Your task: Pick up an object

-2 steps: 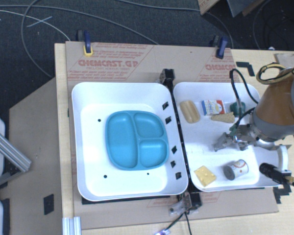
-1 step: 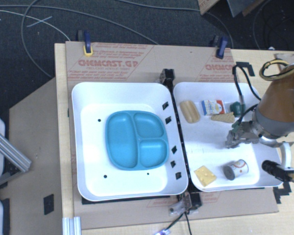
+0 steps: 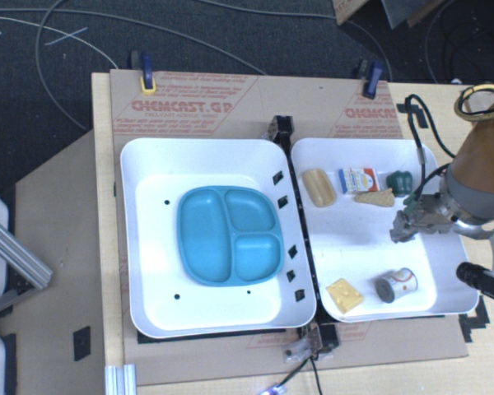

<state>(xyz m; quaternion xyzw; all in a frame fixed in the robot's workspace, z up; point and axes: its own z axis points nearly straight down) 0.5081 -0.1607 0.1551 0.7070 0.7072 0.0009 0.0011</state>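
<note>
We judge the small can (image 3: 396, 285), lying on its side at the lower right of the right bin (image 3: 346, 245), light, stiff and prone to rolling — best gripped across its body. The gripper (image 3: 403, 229) hangs above it — finger state unclear.

1 fixed overhead camera, slanted over bins (image 3: 140, 245)

A blue divided plate (image 3: 229, 234) sits in the left bin (image 3: 140, 245). The end effector (image 3: 405, 225) hangs over the right bin (image 3: 432, 282), near a small tube (image 3: 364, 178).
</note>
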